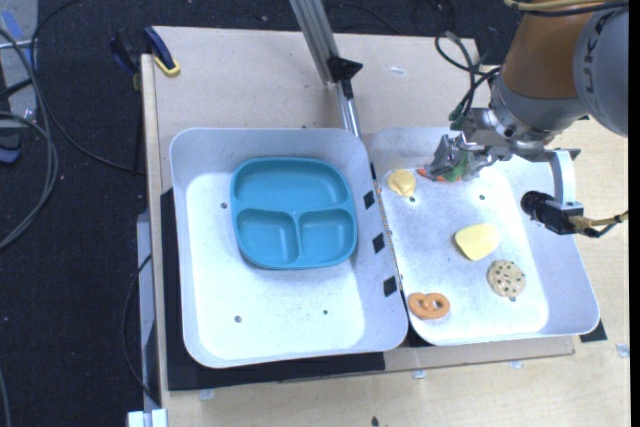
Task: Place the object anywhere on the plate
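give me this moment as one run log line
gripper over right bin's far-left corner, above red-green item | blue plate in left bin, bare | yellow piece, lemon wedge, cookie, pretzel in right bin

A blue three-compartment plastic plate [295, 213] sits in the left white bin [205, 315]. In the right white bin [560, 310] lie a small yellow piece [402, 183], a yellow wedge [476, 240], a chocolate-chip cookie [507, 279] and an orange pretzel [430, 306]. The gripper [447, 165] hangs over the right bin's far edge, near the small yellow piece.
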Robot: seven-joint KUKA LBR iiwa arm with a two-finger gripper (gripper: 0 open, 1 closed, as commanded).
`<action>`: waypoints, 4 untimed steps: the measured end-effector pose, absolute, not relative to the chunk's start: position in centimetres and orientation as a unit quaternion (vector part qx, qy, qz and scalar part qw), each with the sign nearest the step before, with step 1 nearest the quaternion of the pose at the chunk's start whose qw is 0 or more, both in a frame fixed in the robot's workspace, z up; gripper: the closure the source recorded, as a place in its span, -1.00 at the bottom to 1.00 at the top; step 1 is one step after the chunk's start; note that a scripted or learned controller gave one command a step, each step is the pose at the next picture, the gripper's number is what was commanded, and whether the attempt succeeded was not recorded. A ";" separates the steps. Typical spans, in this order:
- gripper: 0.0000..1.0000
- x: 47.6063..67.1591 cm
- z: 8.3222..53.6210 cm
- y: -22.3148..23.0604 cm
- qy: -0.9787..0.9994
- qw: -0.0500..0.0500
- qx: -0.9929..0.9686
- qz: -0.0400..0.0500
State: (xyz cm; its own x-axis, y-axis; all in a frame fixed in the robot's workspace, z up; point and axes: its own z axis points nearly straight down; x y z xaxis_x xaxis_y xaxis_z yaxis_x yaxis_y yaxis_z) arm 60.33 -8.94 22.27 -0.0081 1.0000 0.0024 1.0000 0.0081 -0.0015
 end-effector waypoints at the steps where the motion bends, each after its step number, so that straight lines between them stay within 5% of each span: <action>1: 1.00 58.6 22.7 -2.8 -0.710 0.002 -0.704 0.000; 4: 1.00 55.7 23.8 12.7 -0.710 0.001 -0.704 -0.001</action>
State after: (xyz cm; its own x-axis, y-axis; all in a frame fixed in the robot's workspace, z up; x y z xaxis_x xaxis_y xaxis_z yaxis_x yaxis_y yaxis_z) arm 55.70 12.74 23.76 -0.0087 1.0000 0.0018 1.0000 0.0087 0.0001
